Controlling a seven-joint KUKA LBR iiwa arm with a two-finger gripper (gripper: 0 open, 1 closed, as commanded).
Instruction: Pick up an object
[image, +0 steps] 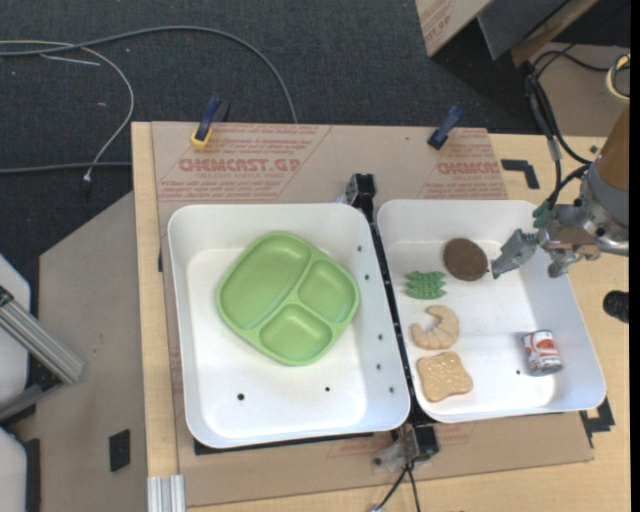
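Note:
The right bin (590, 375) holds a round brown patty (464, 258), a green leafy piece (425, 286), a croissant (437, 327), a slice of toast (443, 376) and a small red and white can (541, 351). My gripper (531, 259) hangs over the upper right of this bin, just right of the patty. It is open, and only the white bin floor shows between its fingers. Its left finger (507, 253) is close to the patty's right edge, though contact is unclear.
The left bin (190, 300) holds a green divided plate (288, 297). Black brackets join the two bins at the middle. Blue clamps (208, 120) pin the cardboard sheet at the back. Cables trail across the dark floor behind.

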